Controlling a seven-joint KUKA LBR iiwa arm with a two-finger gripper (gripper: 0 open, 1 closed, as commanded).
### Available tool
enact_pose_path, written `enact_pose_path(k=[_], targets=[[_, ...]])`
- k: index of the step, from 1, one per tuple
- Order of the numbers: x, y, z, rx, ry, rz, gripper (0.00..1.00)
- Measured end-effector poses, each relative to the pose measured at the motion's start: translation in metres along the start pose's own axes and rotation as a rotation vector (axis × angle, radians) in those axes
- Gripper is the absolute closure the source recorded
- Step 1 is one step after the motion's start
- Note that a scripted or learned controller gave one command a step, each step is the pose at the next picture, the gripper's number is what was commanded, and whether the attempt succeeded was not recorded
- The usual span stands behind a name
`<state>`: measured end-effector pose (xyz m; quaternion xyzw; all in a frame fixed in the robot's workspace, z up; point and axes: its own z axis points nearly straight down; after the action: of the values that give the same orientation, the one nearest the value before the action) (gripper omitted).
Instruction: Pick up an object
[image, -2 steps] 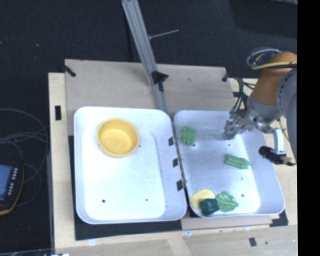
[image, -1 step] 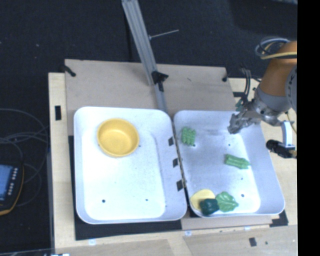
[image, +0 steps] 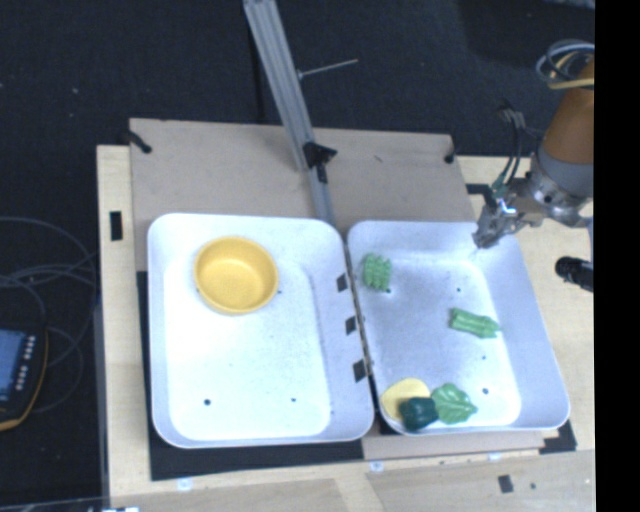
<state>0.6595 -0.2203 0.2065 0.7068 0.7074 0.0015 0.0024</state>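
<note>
Pale wooden bench (image: 115, 400) on dark floor (image: 60, 80); grey metal post (image: 285, 90) slants upward; cables (image: 40, 290) lie left.

Two white bins on bench, arm at far right corner.

Left bin (image: 180, 330): yellow bowl (image: 236, 274) upright near its far left corner. Right bin (image: 520, 300): green ridged piece (image: 376, 271) by the divider, green elongated piece (image: 473, 323) mid-right; yellow piece (image: 403, 391), dark green block (image: 418, 411) and green leaf-like piece (image: 453, 402) clustered at near edge. Gripper (image: 487, 233) above the right bin's far right corner, nothing visible in it.
</note>
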Motion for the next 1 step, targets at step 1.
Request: enact_pose_path(k=[1], targets=[[-0.0006,0.0009,-0.0448,0.001,0.000,0.000,1.00]])
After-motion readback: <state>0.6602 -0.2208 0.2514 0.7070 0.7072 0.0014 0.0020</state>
